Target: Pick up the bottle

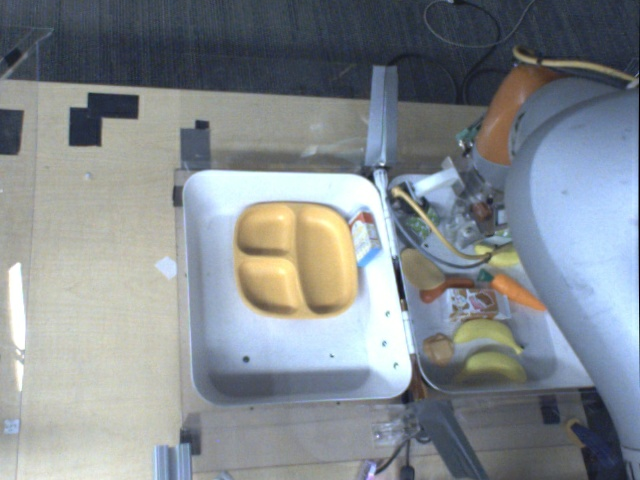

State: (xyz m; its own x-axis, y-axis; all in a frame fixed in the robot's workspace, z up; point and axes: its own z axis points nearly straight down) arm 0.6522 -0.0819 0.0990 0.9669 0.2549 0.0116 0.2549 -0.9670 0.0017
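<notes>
The arm [575, 228] comes in from the right and covers much of the right bin [545, 373], its thick grey body slanting down across the bin's far and right side. The orange band [497, 118] sits at the upper end, above the wrist, and below it the wrist points down and left into the bin's far half. The gripper [468, 220] hangs there among loose wires and metal parts; whether it is apart or together cannot be told, and nothing can be seen held in it. The bottle [365, 238] lies in the left bin [290, 378], a small flat one with a red and blue label, tilted, right beside the right edge of the yellow tray [297, 258] and near the wall between the bins. In the right bin lie a carrot [518, 288], two bananas [487, 351] and a wooden spoon [430, 271], all in the near half, in front of the gripper.
</notes>
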